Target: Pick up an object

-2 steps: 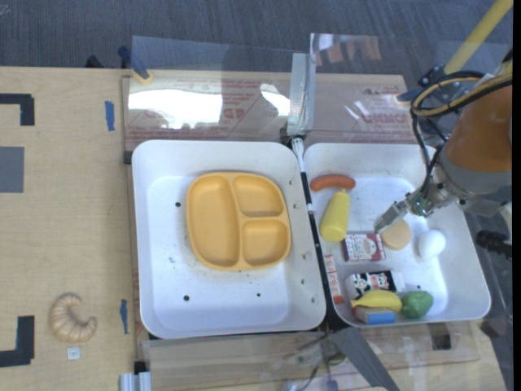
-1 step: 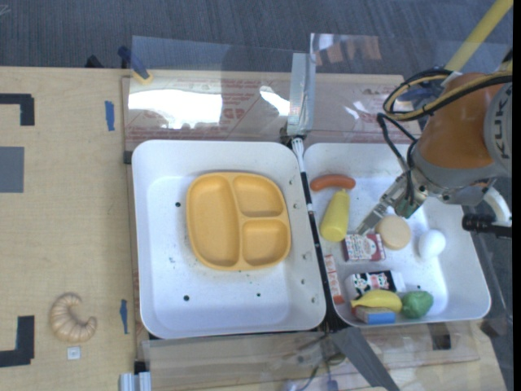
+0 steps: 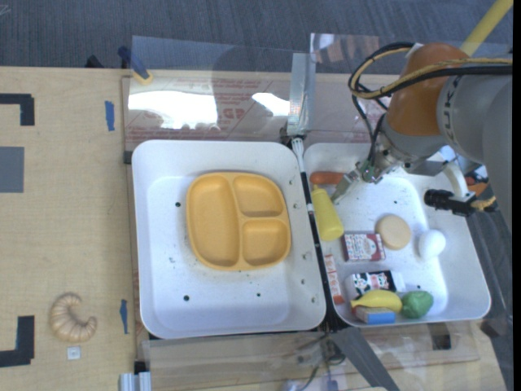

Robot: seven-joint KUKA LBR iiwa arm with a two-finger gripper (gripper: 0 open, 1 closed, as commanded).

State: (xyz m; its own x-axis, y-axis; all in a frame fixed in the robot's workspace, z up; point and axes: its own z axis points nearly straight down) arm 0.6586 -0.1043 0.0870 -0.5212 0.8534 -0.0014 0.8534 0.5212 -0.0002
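My gripper (image 3: 350, 182) hangs low over the back left part of the right bin (image 3: 468, 279), below the grey arm and its orange band. It sits just right of a small orange-red sausage (image 3: 325, 177) and above a yellow cylinder (image 3: 327, 216) lying along the bin's left wall. I see nothing held in it. Further right in the bin are a round tan cookie (image 3: 396, 232) and a white egg (image 3: 430, 243).
Near the right bin's front lie a pink carton (image 3: 363, 247), a black-and-white carton (image 3: 373, 282), a yellow fruit (image 3: 378, 300), a green item (image 3: 417, 303) and a blue piece (image 3: 374, 317). The left bin (image 3: 155, 243) holds a yellow divided plate (image 3: 238, 220). A croissant (image 3: 72, 316) lies on the bench.
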